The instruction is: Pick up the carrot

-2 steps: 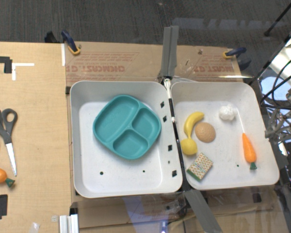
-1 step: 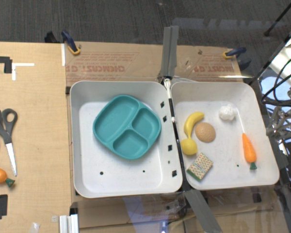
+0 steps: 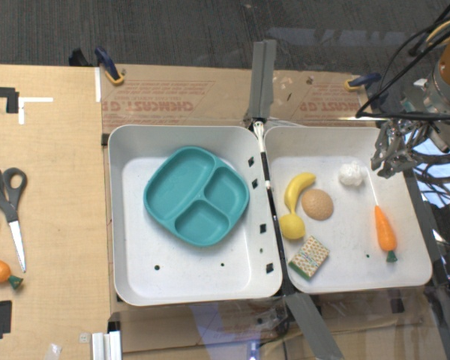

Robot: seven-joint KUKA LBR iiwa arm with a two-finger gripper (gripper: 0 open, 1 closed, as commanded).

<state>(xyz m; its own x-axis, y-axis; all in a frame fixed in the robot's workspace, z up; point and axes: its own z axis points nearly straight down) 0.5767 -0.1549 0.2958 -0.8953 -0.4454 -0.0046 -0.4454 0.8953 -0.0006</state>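
White plastic bins sit side by side on the bench; taking the right bin (image 3: pixel 412 272) as landmark, the left bin (image 3: pixel 124 276) touches its left wall and holds a teal divided plate (image 3: pixel 197 195), likely a drop spot, not part of this job. Inside the right bin, loose items are scattered as if tossed in for pick trials: a banana (image 3: pixel 298 189) and brown egg-like ball (image 3: pixel 317 204) near its middle, a lemon (image 3: pixel 292 226) just below the banana, a patterned sponge block (image 3: pixel 309 256) toward the front wall, a white lump (image 3: pixel 351 174) toward the back. The carrot (image 3: pixel 385 231) lies flat nr the bin's right wall, orange tip pointing back, green stub toward the front, well apart from the rest, so approach looks clear. The gripper (image 3: pixel 391 154) hangs over the bin's back right corner, behind the carrot and not touching it; whether it's wide or narrow can't be told, too blurred w/ cables. Judged: pick not yet begun.
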